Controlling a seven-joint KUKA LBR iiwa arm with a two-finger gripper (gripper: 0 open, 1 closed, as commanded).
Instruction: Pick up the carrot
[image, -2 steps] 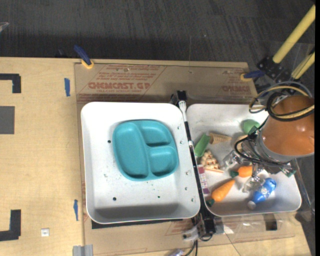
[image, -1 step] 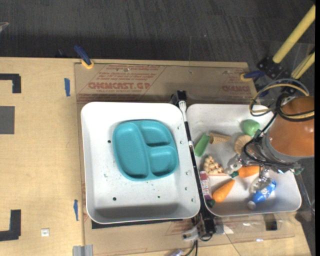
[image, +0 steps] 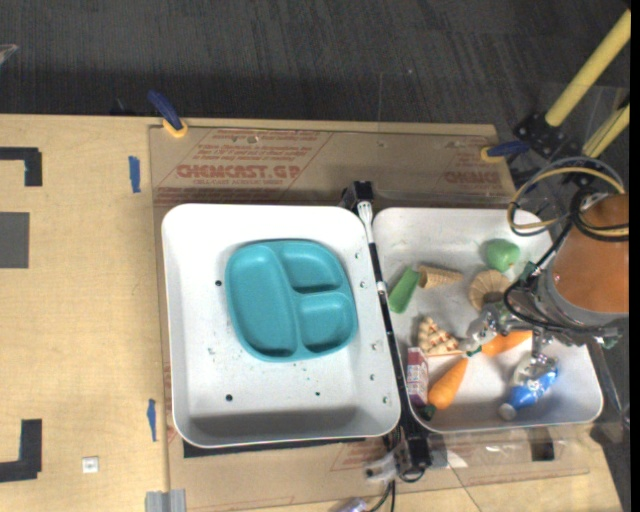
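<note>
An orange tapered carrot (image: 448, 382) lies in the right bin (image: 585, 405) near its front left, pointing down-left. A second, smaller orange piece (image: 507, 343) lies a little right and further back. My gripper (image: 513, 337) is low over that smaller orange piece, with its fingers (image: 487, 324) spread on either side of it. The gripper is open, and the piece rests between the fingers without being squeezed. The tapered carrot is apart from the gripper, to its lower left.
The right bin also holds a green piece (image: 403, 290), a cone (image: 440, 275), a green lump (image: 500, 253), a tan item (image: 487, 290), a waffle-like piece (image: 435, 335), a red-purple packet (image: 416, 370) and a blue item (image: 528, 392). A teal divided plate (image: 290, 298) sits in the left bin (image: 200, 380).
</note>
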